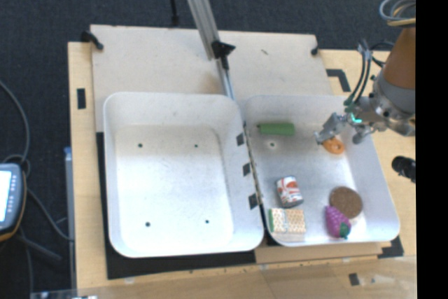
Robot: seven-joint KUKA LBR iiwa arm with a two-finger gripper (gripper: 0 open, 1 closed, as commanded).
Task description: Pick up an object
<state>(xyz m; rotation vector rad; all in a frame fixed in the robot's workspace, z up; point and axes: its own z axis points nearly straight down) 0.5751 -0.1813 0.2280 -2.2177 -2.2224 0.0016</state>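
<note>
Closest to the viewer, along the front edge of the right-hand bin [381,178], lie a patterned square packet [288,222] and a purple grape-like toy [337,220], both well below the pincer [343,128] and to its left in the picture. Just above the purple toy sits a round brown disc [346,201], touching or nearly touching it. A small red and white can [288,190] lies above the packet, further left of the pincer. A green bar-shaped object [276,128] rests near the back of the same bin, level with the pincer and well to its left.

Reaching in from the right, the grey arm with its orange band [400,66] holds the pincer low over the right bin. Its two fingers are spread apart, one angled left and one on the right, with nothing between them. A small orange object [334,145] lies just beneath and between the spread fingers, on the bin floor.

Beyond the green bar, far to the pincer's left, is the other white bin [119,115]. Both bins rest on a pale wooden table [175,52].
</note>
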